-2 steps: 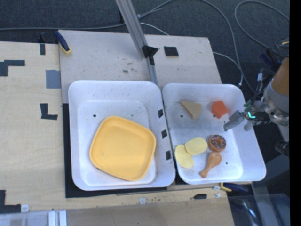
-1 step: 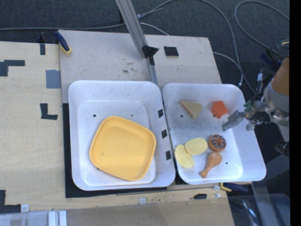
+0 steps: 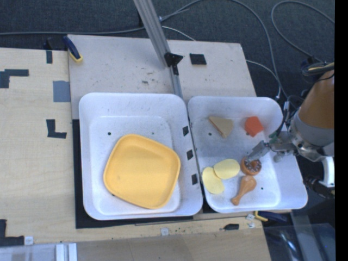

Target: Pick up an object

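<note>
— Reaching in from the right, the tool [image 3: 254, 161] sits low in the right bin [image 3: 272, 197], right above a small brown ring-shaped object [image 3: 251, 167]. Is it gripping that?

— I cannot tell; its tip is too small and dark to read.

— What else lies there?

— Two yellow slices [image 3: 220, 174] just beside the ring, a drumstick [image 3: 243, 190] below it, a tan wedge [image 3: 221, 125] and an orange block [image 3: 253, 125] farther back. A yellow plate [image 3: 142, 170] fills the left bin [image 3: 92, 113].

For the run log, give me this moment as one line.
end effector: low in right bin, at donut | nearby: drumstick, two yellow slices | left bin: yellow plate
</note>
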You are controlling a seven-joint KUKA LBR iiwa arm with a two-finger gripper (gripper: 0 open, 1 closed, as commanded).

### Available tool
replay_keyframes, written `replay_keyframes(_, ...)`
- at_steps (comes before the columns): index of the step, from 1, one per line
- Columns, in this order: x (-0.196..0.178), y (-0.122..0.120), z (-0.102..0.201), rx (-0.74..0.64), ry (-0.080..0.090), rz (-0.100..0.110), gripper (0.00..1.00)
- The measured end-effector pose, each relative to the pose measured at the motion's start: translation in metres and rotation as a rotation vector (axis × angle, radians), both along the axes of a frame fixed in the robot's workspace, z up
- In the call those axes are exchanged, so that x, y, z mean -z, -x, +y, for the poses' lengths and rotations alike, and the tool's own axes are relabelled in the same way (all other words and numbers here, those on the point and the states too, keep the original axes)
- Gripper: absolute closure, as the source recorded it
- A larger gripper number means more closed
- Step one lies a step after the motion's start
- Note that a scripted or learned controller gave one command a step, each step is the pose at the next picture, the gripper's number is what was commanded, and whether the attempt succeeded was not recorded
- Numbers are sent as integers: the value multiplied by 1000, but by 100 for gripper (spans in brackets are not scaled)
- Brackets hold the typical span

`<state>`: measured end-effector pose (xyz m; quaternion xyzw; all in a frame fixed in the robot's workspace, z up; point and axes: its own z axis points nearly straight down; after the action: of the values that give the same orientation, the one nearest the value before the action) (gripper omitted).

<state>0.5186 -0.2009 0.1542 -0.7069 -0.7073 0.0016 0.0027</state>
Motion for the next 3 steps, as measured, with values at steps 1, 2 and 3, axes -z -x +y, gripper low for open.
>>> replay_keyframes(1, 43, -1, 2, 0, 0, -1, 0)
replay_keyframes(2, 64, -2, 1, 0, 3, -9, 0)
replay_keyframes(3, 54, -2, 1, 0, 4, -9, 100)
